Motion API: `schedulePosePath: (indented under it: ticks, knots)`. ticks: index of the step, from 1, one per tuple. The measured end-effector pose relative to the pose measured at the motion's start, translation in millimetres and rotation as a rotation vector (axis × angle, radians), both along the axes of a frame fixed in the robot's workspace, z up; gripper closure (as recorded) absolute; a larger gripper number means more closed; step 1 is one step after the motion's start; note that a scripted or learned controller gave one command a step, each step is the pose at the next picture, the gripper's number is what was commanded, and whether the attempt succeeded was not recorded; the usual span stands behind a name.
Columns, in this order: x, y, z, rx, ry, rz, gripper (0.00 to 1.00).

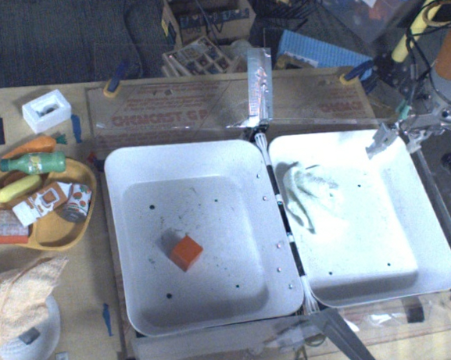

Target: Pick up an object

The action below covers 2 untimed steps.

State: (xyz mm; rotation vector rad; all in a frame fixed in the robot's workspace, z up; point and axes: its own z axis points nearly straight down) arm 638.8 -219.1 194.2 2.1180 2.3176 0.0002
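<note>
Camera view: orange block (187, 252) near the middle of the left bin (130, 168); pale cloth (305, 196) in the right bin (425, 220), beside the left bin's wall; gripper (384, 139) above the right bin's far corner, finger state indiscernible.

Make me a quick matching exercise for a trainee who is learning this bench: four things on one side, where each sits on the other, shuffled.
Things:
1. orange block
2. pale green cloth
3. green bottle
4. claw

Places:
A. yellow bowl left of the bins
B. right bin
C. over the right bin's far right corner
D. left bin

Pairs: 1-D, 2-B, 3-A, 4-C
</note>
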Motion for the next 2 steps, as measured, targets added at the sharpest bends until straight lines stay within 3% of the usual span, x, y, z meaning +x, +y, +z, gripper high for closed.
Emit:
schedulePosePath:
  ticks: [1,2]
  knots:
    - [4,92,-104,0.0,-0.01,0.078,0.0]
    - [29,123,-25,0.0,-0.003,-0.053,0.0]
